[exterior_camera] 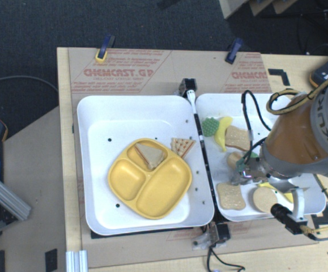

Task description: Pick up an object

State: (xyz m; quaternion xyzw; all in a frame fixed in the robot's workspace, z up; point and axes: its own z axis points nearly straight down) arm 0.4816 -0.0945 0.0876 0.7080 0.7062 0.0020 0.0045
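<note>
My gripper (240, 177) reaches down into the right bin (209, 103) from the right, below the grey arm with its orange band (297, 132). It hangs over a tan slice of toy bread (230, 197) near the bin's front. Close by lie a round tan cracker (264, 199), a small brown piece (233, 159), a tan bread piece (237, 136), a yellow item (225, 123) and a green toy (210, 126). The arm hides part of the bin.
The left bin (96, 123) holds a yellow divided plate (152, 183) with a tan bread slice (149, 153) in one compartment. A waffle-patterned wedge (181, 146) lies beside the plate. A black bar (200, 146) separates the bins. Cables (254, 109) loop above the arm.
</note>
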